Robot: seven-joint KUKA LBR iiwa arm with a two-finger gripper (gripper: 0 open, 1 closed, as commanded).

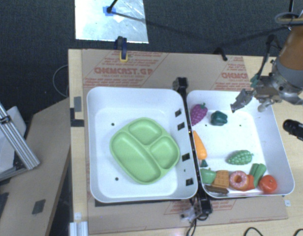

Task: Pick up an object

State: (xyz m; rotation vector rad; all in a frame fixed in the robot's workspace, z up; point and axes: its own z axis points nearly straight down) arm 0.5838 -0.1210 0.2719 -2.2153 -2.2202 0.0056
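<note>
So the arm (289, 63) is reaching in from the right and its gripper (247, 100) is hanging over the back corner of the right bin (282, 146), up near the far rim. Nothing is sitting between its fingers as far as I can see, but whether they're open or closed I honestly can't tell from this angle, it's just a blurry grey bit.

The stuff to grab is all toy food in that right bin. Closest to the gripper is a dark green pepper (219, 117), just down and to the left of it, not touching. Right beside the pepper, a purple bunch of grapes (198, 112) is lying against the bin's left wall. Further toward me along that same wall there's an orange carrot (199, 145). Out in the middle a bumpy green vegetable (239, 157) is sitting on its own.

Then the near edge is crowded: a green piece (207, 175), a waffle-looking cracker (221, 179), a pink donut (238, 180), another green vegetable (257, 170) and a red tomato (268, 183), all bunched in a row, some touching.

The left bin (100, 132) is holding a light green divided plate (144, 150), lying flat in the middle.
</note>
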